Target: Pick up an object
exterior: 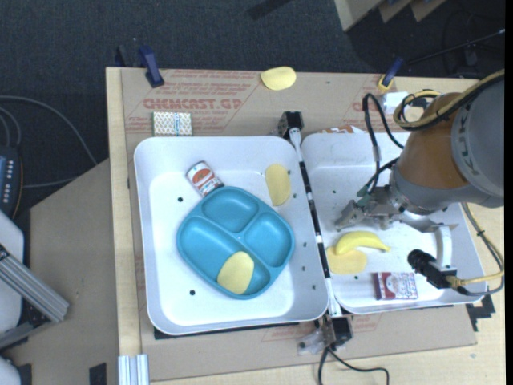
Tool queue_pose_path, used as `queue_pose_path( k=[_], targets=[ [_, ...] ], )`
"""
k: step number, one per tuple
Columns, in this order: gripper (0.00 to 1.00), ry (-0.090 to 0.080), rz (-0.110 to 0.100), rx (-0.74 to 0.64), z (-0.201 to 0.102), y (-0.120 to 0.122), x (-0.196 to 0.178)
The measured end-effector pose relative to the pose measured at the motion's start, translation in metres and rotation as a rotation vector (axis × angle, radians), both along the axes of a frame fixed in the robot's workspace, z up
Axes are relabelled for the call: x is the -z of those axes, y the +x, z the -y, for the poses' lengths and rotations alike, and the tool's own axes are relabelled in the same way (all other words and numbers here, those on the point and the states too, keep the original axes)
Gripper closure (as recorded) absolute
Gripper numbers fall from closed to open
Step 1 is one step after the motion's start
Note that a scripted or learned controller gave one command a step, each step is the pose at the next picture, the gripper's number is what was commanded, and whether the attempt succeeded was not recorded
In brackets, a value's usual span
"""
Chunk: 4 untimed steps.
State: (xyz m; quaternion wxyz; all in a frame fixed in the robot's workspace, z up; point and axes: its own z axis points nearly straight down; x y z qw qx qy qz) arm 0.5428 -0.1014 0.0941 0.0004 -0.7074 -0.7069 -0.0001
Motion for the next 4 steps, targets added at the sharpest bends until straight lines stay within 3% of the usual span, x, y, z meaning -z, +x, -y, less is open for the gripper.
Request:
queue_pose_path(
  k=[1, 2, 3, 4],
  targets=[
    [0.00, -0.001, -0.001, 0.001, 0.064, -0.041, 0.010],
    [0.00, 0.000, 0.000, -0.001, 0.012, -0.064, -0.048],
    [0.00, 0.000, 0.000, -0.001, -0.007, -0.049, 0.010],
    [0.00, -0.002, 0.002, -0.002, 0.033, 0.077, 0.001]
  ],
)
